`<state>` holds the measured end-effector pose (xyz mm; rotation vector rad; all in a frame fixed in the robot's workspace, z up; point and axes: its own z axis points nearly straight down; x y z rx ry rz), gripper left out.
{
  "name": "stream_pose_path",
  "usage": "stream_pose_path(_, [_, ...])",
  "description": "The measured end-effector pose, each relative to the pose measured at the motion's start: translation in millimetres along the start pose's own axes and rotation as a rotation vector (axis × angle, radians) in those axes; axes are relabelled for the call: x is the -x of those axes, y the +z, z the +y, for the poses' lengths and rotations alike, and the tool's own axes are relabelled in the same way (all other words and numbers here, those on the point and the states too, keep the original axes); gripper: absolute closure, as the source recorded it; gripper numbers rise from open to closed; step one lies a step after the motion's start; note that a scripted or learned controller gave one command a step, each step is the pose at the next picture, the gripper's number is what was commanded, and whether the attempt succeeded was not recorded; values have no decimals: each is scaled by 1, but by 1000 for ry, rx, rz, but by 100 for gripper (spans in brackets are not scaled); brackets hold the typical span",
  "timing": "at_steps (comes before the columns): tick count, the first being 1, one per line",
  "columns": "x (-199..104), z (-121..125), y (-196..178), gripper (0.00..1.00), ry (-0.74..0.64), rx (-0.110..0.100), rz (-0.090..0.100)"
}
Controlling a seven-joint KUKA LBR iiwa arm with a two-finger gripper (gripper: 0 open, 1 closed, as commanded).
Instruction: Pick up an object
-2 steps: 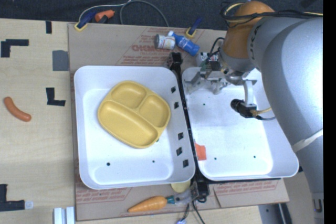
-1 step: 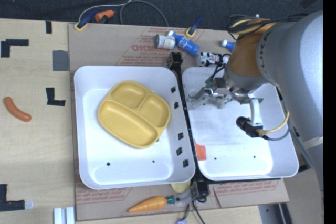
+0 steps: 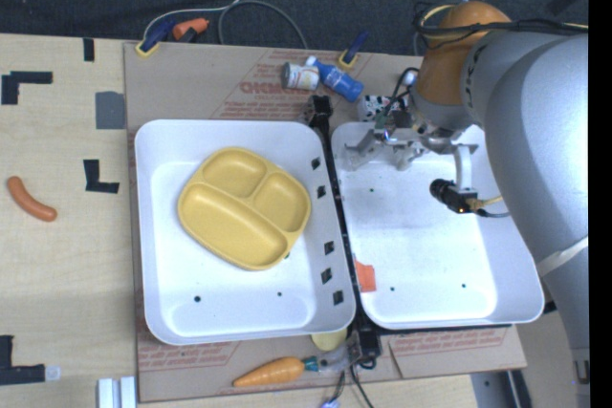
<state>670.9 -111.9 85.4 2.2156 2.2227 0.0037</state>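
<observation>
Two white bins sit side by side on a bench. The left bin [image 3: 153,205] holds a yellow divided plate [image 3: 245,205], lying flat near its centre. The right bin [image 3: 516,287] holds a small orange piece [image 3: 365,277] at its left wall. The gripper [image 3: 387,140] hangs over this bin's far left corner; whether it grasps anything cannot be told.

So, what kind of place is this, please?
Probably a robot test bench in a lab: a grey arm reaches over two white bins, with toy food such as a carrot and a sausage lying around.
</observation>
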Motion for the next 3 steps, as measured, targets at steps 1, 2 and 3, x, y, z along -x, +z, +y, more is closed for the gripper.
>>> stream_pose_path(1, [0, -1, -10, 100, -1, -1, -1])
stream_pose_path(2, [0, -2, -10, 0, 0, -1, -2])
stream_pose_path(3, [-17, -2, 1, 0, 2, -3, -2])
